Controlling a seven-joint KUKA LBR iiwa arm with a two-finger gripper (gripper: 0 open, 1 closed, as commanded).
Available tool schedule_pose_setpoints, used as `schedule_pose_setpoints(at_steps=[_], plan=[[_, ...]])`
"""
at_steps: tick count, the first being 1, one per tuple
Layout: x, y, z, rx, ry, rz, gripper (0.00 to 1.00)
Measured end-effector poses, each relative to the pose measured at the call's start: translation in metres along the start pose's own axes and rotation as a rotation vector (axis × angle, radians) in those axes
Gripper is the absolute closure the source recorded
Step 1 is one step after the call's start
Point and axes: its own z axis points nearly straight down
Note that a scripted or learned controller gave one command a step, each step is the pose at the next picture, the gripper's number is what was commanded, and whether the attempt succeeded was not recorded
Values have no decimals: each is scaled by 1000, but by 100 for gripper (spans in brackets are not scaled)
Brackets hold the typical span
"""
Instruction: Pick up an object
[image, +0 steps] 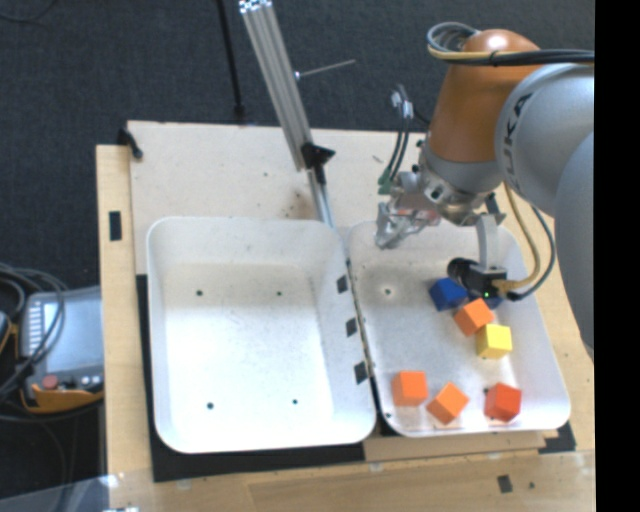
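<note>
camera view: we see claw (392, 232) hanging over far end of right bin (400, 300), nothing between its tips, open/shut unclear. blocks bunch at near right, e.g. blue block (447, 293), prob. closest pick.

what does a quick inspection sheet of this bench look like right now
surface: wooden bench bearing left bin and right bin, side by side
job's things: in the right bin, blue block, orange block, yellow block, orange block, orange block, red block
clutter: nothing seen
claw: claw hangs over the right bin's far left corner, apart from the blocks
cables: bundle along the wrist; cords at the left edge
surroundings: slanted metal rail; handheld pendant; dark carpet
</note>
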Motion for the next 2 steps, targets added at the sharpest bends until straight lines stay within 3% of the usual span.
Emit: schedule_pose_setpoints(at_steps=[2], plan=[[116,-10,10,4,0,-1,100]])
